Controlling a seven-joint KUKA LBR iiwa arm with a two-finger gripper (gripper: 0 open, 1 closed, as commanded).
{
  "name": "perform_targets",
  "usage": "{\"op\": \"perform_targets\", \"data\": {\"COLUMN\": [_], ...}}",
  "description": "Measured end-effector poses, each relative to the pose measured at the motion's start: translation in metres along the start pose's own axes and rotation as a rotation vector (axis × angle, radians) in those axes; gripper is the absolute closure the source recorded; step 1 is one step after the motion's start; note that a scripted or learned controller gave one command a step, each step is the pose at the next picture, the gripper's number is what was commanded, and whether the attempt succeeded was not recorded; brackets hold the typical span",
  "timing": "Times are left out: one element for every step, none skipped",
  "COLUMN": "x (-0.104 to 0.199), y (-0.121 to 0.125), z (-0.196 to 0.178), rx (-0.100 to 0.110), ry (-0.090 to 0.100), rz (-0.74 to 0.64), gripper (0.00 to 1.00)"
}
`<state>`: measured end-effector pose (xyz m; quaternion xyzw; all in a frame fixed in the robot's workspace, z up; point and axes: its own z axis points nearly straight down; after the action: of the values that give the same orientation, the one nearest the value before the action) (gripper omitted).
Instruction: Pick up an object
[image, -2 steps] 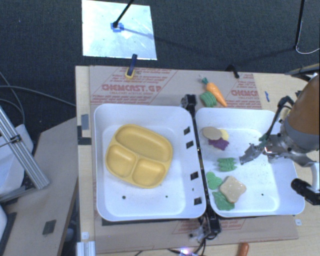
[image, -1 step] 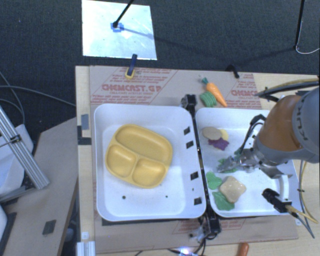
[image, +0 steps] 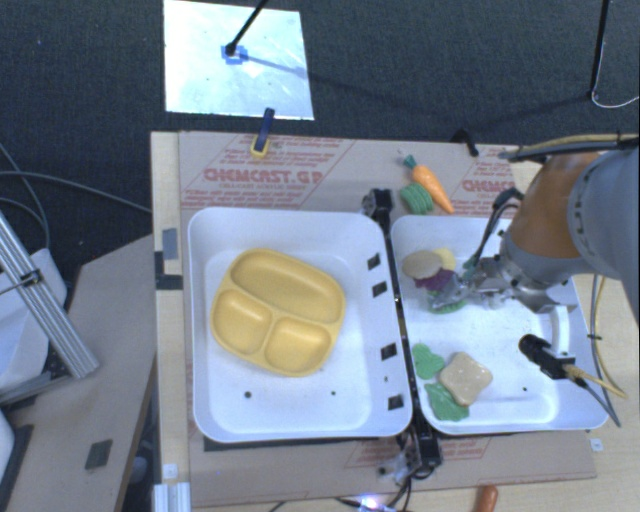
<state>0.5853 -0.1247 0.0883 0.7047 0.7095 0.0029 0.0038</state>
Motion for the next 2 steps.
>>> {"op": "perform_targets", "data": {"x": [-0.032,0.092], "y": [0.058,0.069], "z": [0.000,-0.104], "rx": [-0.002,-0.004], "ry": [-0.001,0.005], "rz": [0.001,-0.010], "gripper": [0.00,0.00]}}
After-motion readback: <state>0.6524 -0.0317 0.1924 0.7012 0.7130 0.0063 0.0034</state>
